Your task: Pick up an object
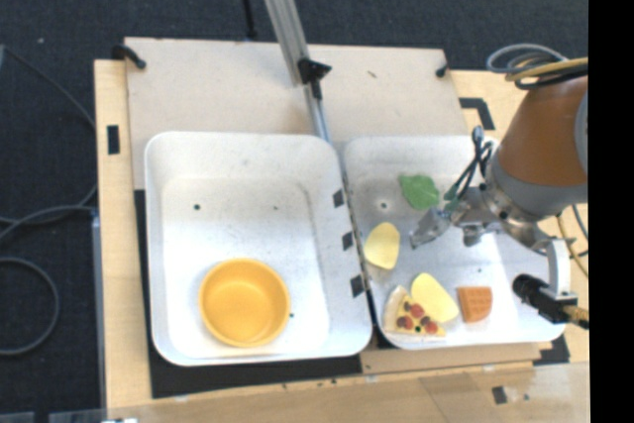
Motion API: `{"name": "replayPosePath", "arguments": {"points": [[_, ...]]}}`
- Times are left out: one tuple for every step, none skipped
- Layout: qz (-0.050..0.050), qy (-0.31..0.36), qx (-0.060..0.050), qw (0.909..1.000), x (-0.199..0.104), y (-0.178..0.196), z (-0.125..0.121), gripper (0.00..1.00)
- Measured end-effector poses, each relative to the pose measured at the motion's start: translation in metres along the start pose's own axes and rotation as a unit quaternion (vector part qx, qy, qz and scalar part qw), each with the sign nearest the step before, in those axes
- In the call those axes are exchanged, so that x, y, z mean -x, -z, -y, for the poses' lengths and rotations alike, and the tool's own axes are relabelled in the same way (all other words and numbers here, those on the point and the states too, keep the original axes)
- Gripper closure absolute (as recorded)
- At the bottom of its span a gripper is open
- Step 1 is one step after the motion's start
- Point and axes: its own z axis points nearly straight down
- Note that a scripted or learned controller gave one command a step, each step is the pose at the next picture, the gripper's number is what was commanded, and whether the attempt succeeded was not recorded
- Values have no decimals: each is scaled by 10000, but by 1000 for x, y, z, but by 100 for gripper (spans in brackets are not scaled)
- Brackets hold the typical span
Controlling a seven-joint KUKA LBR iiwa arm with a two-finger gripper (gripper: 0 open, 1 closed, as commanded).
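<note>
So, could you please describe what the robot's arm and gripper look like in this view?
The arm is a thick rounded body with a broad orange band and grey metal below it toward the wrist. Dark cables run down its left side. The gripper is a small grey metal assembly, too blurred for finer detail.

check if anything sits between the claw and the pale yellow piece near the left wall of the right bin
Nothing visible does. The claw hangs just right of the pale yellow piece, with bare bin floor between them. The green piece lies further up, off that line.
</note>
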Motion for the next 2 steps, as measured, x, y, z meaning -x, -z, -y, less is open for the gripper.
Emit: {"name": "replayPosePath", "arguments": {"points": [[1, -9, 3, 10000, 0, 0, 0, 0], [11, -13, -26, 10000, 7, -45, 5, 0]]}}
